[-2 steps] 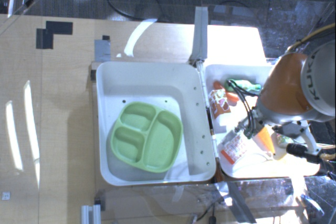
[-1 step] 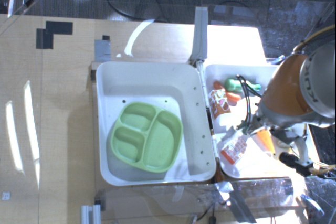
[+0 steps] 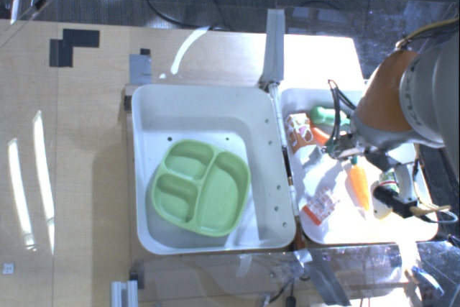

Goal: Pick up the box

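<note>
A: Wooden bench [image 3: 72, 154], two white bins. We log a green divided plate [image 3: 200, 187] in the left bin [image 3: 144, 154].

B: Right of that plate, in the right bin [image 3: 316, 230], the box [image 3: 298, 131] lies against the near wall, beside an orange carrot [image 3: 357, 185]. Label unreadable.

A: Gripper [image 3: 343, 147] hovers just right of the box; whether it is open, we cannot tell. Pickup not yet done.

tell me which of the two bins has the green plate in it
The left bin holds the green plate. The right bin has small items instead, such as a carrot.
</note>
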`<action>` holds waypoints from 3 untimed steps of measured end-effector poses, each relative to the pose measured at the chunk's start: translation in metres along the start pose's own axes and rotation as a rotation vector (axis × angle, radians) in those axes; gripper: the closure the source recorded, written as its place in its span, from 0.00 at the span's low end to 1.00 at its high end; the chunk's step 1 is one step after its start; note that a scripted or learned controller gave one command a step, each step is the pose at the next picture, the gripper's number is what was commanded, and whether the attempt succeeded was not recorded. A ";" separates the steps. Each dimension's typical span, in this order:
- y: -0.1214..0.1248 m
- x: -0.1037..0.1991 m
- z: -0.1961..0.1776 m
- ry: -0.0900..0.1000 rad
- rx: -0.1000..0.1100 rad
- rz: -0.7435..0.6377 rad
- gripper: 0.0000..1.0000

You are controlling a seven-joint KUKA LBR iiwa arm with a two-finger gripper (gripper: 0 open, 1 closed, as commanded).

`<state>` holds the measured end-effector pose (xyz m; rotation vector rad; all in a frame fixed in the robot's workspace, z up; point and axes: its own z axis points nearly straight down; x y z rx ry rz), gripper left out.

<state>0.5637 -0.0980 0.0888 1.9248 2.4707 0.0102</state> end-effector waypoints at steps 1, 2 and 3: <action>0.058 -0.070 0.003 0.000 0.006 -0.083 0.00; 0.061 -0.068 -0.010 -0.002 0.003 -0.093 1.00; 0.091 0.010 -0.098 0.000 0.002 0.072 1.00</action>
